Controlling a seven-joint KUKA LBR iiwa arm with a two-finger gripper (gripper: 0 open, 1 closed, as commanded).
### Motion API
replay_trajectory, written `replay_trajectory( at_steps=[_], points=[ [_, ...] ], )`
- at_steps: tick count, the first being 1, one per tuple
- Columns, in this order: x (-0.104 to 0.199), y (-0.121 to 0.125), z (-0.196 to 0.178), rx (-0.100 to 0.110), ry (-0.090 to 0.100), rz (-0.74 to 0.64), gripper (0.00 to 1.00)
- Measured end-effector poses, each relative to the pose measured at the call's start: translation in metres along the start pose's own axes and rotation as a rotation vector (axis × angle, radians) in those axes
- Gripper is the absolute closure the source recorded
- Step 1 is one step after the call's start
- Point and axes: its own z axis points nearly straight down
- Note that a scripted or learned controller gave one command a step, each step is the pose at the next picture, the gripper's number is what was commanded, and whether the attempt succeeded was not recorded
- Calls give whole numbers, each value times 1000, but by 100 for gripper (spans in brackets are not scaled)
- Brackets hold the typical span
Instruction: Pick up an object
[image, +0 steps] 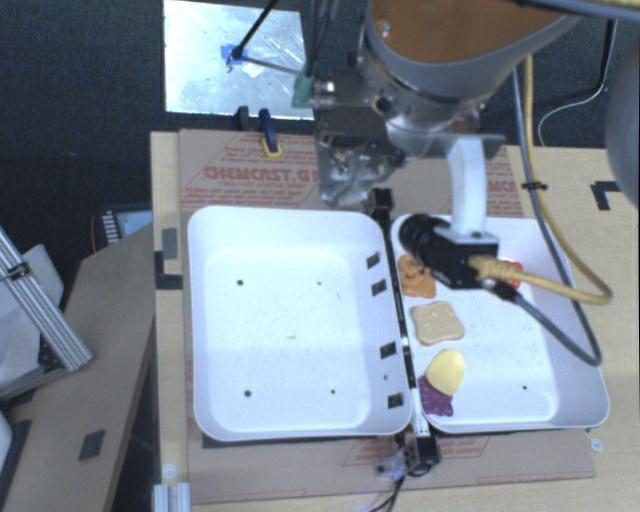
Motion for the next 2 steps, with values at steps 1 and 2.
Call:
replay_trajectory(
  at_steps=[1, 2],
  points=[
    [0, 0, -11, -1, 1, -2, 100],
    [1, 0, -22, -3, 3, -5, 100]
  ],
)
